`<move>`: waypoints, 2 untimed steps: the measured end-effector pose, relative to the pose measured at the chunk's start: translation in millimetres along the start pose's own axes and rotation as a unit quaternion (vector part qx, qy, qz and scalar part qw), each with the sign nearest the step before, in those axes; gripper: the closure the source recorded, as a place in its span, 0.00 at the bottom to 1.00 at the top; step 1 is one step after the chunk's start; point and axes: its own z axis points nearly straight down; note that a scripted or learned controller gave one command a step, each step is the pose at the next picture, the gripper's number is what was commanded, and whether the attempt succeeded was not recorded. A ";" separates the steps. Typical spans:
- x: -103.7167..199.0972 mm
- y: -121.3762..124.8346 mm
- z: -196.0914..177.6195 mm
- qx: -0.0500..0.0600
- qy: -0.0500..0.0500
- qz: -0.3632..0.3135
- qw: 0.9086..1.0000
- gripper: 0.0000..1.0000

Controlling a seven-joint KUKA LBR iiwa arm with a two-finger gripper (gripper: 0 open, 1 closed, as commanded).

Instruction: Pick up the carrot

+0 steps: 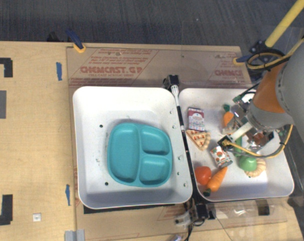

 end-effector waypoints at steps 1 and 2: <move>-58.5 -66.3 -1.2 -0.001 0.001 0.051 0.999 0.00; -30.6 -59.4 -0.3 -0.002 -0.001 0.159 0.987 0.00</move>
